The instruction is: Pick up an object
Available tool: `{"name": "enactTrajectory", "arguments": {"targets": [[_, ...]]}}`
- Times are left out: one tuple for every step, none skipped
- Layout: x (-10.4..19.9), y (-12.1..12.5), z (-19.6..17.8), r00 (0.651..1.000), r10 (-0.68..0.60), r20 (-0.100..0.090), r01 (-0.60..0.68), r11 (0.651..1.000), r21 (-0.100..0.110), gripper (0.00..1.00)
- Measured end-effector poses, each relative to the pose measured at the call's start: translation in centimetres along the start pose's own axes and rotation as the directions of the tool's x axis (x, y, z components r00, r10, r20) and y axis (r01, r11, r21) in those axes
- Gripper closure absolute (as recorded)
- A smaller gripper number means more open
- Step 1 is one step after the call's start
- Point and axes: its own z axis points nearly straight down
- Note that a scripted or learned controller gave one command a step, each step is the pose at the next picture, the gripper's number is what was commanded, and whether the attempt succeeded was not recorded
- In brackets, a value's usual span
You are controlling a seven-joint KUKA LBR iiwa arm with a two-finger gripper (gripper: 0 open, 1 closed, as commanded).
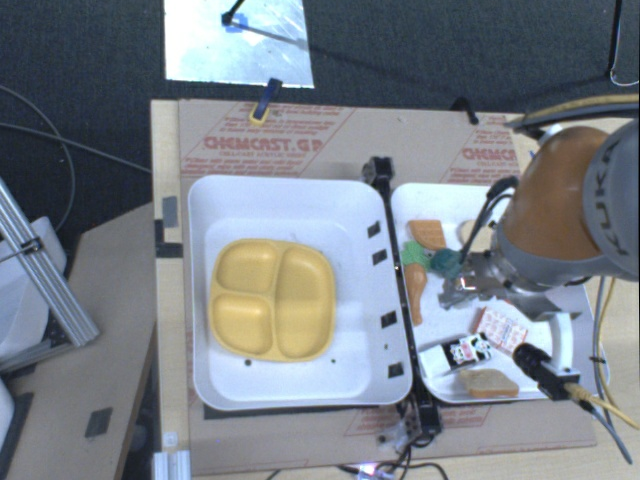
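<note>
My gripper (458,290) hangs low over the middle of the right bin (440,196), reaching in from the right. Just left of it lies an orange carrot (414,293) with a green top. A teal object (443,261) sits close above the gripper, and an orange toast-like piece (427,233) lies behind that. Nearer the front are a red-and-white packet (499,329), a small black box (466,351) and a tan bread slice (488,384). The arm hides the bin's right part. Nothing shows as held.
The left bin (210,208) holds a yellow divided plate (272,299). A black divider (396,288) runs between the two bins. Cardboard lies under both bins, with a small blue-and-yellow object (265,101) at its far edge.
</note>
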Motion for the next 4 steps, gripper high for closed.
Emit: {"name": "enactTrajectory", "arguments": {"targets": [[5.5, -0.1, -2.0, 1.0, 0.0, 0.0, 0.0, 1.0, 0.008, 1.0], [9.9, 0.0, -8.3, 1.0, 0.001, -0.001, -0.001, 1.0, 0.005, 1.0], [14.1, 3.2, 2.1, 1.0, 0.002, 0.001, -0.002, 1.0, 0.016, 1.0], [15.3, 1.0, 10.3, 1.0, 0.009, -0.001, -0.009, 1.0, 0.003, 1.0]]}}
